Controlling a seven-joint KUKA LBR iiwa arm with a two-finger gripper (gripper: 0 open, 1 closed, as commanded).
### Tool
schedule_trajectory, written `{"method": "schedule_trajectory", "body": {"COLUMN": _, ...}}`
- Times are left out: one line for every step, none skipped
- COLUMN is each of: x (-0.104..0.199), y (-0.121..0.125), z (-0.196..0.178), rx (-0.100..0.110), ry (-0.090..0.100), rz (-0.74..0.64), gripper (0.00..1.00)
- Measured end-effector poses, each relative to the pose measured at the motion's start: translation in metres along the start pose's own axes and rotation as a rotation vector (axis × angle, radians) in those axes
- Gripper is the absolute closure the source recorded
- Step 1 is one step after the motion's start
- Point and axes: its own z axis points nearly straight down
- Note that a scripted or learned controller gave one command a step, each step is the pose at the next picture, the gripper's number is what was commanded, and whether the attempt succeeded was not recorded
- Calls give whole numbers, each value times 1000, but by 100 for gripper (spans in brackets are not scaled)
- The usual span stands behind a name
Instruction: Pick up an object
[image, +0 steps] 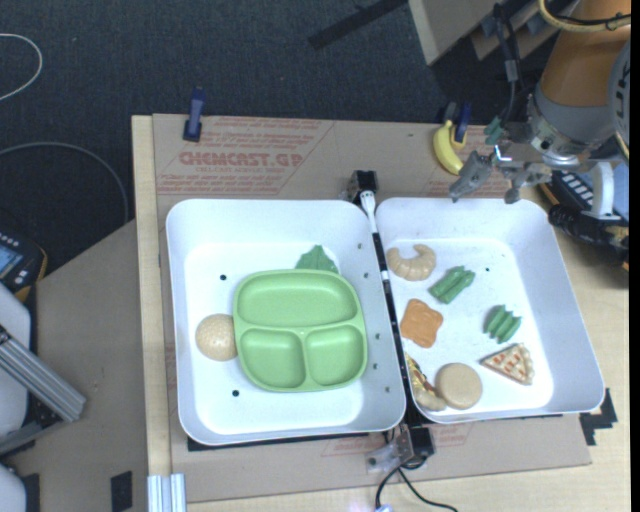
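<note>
Left bin (190, 250): you have a green tray (298, 330) and beige ball (215, 337). Right bin (570, 330): croissant (412, 262), pizza slice (510, 363). Gripper (494, 182) upper right, fingers spread, holding nothing.

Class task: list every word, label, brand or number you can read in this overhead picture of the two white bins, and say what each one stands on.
"CHEMCAST GP": large red print, partly blurred, on the brown cardboard sheet under the bins.
Smaller red lines above and below it on the same sheet: too blurred to read.
Faint red print on the sheet's front edge and near its right rear: unreadable.
</note>
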Motion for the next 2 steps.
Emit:
{"method": "schedule_trajectory", "body": {"x": 35, "y": -33, "z": -179, "rx": -21, "ry": -2, "rz": -4, "gripper": 0}}
{"method": "schedule_trajectory", "body": {"x": 67, "y": -37, "z": -309, "rx": -22, "ry": -1, "rz": -5, "gripper": 0}}
